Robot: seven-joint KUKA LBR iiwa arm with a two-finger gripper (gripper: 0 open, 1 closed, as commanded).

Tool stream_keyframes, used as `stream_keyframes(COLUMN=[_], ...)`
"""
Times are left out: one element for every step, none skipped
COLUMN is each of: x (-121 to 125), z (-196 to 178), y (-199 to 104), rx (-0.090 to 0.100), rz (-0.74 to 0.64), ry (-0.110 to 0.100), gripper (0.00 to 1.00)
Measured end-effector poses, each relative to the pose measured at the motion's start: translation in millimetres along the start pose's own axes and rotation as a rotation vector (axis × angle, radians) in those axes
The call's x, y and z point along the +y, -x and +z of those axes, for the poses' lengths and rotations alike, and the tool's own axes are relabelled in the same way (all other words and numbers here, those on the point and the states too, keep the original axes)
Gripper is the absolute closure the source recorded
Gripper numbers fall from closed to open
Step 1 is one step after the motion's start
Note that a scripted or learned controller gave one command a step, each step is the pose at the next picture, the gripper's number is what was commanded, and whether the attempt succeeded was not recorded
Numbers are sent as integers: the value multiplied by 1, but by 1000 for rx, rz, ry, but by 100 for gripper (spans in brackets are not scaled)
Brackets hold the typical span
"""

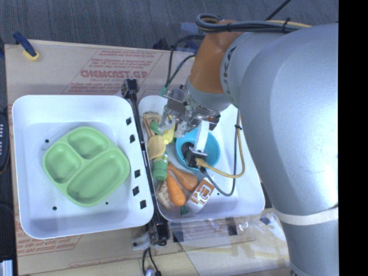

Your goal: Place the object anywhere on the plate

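Grey arm [287, 119] with orange band fills the right side, reaching down over the right bin. Bench [86, 68] is brown cardboard with red print, showing behind the bins. Left bin [23, 154], white and shallow, sits just left of the right bin, walls touching along the middle divider. Right bin [247, 183] is mostly covered by the arm; its near-right corner is visible.

Green plate [86, 165], three compartments, lies flat in the middle of the left bin, well apart from the right bin's contents.

Blue bowl [210, 148] sits in the middle of the right bin, partly under the wrist. Gripper [172, 119] hangs over the far-left part of the right bin, above the pile of toy food; cannot tell how far it is open or whether it has hold of anything.

Toy food lies along the right bin's left wall: yellowish pear-shaped piece [156, 147], green piece [160, 168] just below it, two carrots [179, 187] near the bowl's lower-left edge, and a small orange-white carton [201, 195] beside the carrots, toward the near wall. None of these touch the plate.
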State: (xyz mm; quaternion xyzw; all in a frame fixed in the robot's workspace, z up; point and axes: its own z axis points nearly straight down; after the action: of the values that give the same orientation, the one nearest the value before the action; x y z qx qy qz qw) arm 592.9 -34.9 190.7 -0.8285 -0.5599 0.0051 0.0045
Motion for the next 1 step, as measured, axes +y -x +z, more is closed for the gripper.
stream_keyframes(x=[-40], z=[1], y=[-56], rx=[-3], rz=[79], ry=[-2], gripper=[100])
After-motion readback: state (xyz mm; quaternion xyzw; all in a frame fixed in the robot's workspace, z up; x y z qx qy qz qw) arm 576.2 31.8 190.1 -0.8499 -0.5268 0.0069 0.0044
